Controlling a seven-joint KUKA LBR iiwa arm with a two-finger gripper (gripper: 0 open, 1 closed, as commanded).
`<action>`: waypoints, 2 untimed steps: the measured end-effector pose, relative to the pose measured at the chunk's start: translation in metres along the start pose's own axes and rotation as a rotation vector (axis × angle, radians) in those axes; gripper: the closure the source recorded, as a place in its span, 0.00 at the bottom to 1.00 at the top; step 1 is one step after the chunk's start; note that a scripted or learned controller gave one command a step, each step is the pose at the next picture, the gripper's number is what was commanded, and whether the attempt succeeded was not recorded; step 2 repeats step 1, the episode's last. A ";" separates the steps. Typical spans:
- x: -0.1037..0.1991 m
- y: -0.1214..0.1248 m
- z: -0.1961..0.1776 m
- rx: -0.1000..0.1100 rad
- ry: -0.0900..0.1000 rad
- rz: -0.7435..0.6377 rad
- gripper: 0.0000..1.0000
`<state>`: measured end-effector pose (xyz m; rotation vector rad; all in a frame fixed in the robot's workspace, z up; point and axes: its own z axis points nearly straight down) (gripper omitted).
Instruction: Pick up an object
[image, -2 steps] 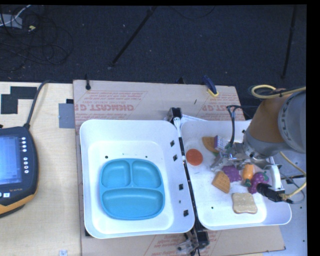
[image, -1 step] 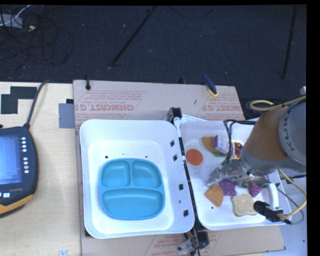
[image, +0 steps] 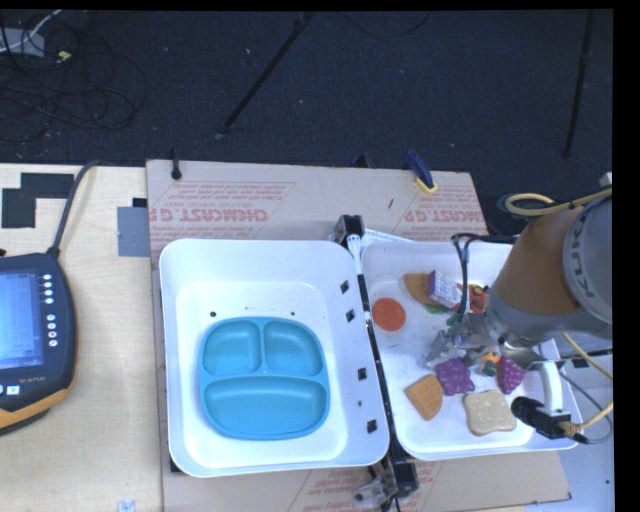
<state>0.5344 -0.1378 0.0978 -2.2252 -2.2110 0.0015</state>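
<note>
In the right bin (image: 400, 445) lie several toy foods: a red-orange round piece (image: 388, 315), a brown piece with a purple wrapper (image: 428, 289), a waffle-like cracker (image: 424, 397), a purple grape bunch (image: 455, 377), a slice of toast (image: 488, 411) and a second purple bunch (image: 511, 375). My gripper (image: 456, 342) is low in the middle of this bin, just above the first grape bunch and right of the red-orange piece. Nothing is visibly held. The arm hides part of the bin's right side.
The left bin (image: 185, 280) holds a blue divided plate (image: 265, 377). A black-and-orange teach pendant (image: 25, 335) lies at the far left of the bench. Both bins rest on a cardboard sheet (image: 300, 195).
</note>
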 end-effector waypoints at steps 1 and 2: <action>0.082 0.018 -0.095 -0.010 0.000 -0.015 1.00; 0.082 0.018 -0.095 -0.010 0.000 -0.015 1.00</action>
